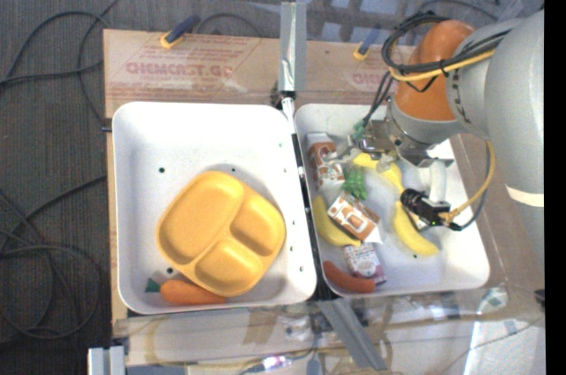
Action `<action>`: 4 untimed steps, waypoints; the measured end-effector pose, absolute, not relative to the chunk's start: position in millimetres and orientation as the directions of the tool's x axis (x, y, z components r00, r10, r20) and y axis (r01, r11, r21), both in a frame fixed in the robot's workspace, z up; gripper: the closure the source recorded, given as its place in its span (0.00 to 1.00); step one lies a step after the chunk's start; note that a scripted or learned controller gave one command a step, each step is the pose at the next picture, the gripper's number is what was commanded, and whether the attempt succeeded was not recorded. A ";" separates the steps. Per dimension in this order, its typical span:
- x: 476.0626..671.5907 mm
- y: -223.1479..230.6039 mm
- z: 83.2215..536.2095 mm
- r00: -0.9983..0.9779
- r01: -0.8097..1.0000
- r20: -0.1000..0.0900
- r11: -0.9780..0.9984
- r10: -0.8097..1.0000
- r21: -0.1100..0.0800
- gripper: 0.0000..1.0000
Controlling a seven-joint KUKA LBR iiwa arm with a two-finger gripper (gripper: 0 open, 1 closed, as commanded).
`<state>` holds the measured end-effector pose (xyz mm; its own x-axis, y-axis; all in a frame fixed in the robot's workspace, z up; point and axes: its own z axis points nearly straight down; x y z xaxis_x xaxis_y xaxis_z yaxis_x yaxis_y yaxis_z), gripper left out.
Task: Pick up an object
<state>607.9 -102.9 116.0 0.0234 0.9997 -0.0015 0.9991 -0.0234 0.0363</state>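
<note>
The right bin [460, 271] holds several small items. A yellow banana [414, 239] lies at its right, and another banana [327, 227] at its left. An orange-and-white snack box [352, 218] rests on the left banana. A green leafy toy [355, 183] sits just above the box. Two small packets [325, 163] lie in the bin's far left corner. A red sausage [349, 278] and a wrapped packet [363, 258] lie at the front. My gripper [378, 150] hangs low over the bin's far middle, above a yellow piece [387, 172], mostly hidden under the orange-banded wrist.
The left bin [141, 143] holds a yellow divided plate [221, 230] and an orange carrot [190, 293] at its front edge. A metal divider [288, 55] runs between the bins. A black cable loop [429, 210] hangs from the arm over the right banana.
</note>
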 end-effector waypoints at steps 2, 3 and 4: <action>609.2 -100.3 127.0 0.020 0.999 0.003 -0.020 1.000 0.037 0.00; 595.3 -99.7 112.6 0.060 0.997 0.002 -0.060 0.998 0.047 0.00; 598.6 -97.5 127.3 0.057 0.997 0.006 -0.057 0.998 0.054 1.00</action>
<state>598.6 -97.5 127.3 0.0567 0.9984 0.0064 0.9969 -0.0570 0.0542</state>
